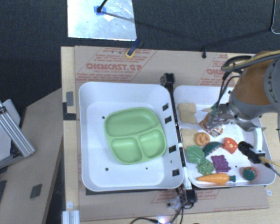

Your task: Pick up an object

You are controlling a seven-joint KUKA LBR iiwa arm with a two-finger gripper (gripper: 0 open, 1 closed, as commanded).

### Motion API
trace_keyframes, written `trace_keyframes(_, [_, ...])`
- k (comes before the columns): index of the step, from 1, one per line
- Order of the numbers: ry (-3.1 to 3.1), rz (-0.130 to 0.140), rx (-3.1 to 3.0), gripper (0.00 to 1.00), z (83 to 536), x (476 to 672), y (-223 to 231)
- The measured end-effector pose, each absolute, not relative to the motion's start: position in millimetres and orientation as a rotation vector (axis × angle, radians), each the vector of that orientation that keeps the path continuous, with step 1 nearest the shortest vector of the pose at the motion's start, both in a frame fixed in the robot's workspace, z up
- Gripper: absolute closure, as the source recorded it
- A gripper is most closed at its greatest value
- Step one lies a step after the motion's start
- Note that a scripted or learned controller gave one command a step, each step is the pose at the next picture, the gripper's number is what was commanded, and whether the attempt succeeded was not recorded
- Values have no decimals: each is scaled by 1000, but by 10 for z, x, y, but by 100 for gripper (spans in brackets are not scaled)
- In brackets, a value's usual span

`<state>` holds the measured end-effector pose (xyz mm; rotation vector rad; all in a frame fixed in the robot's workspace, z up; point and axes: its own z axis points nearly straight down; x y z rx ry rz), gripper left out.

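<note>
Orange-banded arm point(256, 85) sat highest in frame, reaching in from the right over the right bin point(266, 169). Gripper point(215, 120) was low at that bin's middle, directly above a small red-and-white item point(209, 125); how far it stood open could not be read from this angle, and nothing was visibly held. Just beside the item: tan bread slice point(186, 112) toward the far left corner, orange round piece point(202, 138) on the near side, red fruit point(229, 144) and dark green piece point(212, 147) slightly further. Purple grapes point(220, 162), leafy greens point(195, 153) and carrot point(214, 178) lay along the near wall. Left bin point(91, 125) held a green divided plate point(133, 135), well apart. Judged step: closing on the red-and-white item. To do it well: stay centred on it, go straight down, keep clear of the orange piece, and lift vertically so neighbours are not dragged.
</note>
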<state>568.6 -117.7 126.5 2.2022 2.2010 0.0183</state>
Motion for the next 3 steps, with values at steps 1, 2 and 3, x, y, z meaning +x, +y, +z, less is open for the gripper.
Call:
trace_keyframes(1, [2221,6,2214,100,1873,5632,-1214])
trace_keyframes(2, [2223,5,2213,100,2271,5647,-1216])
trace_keyframes(3, [2229,1,2215,100,2190,5376,-864])
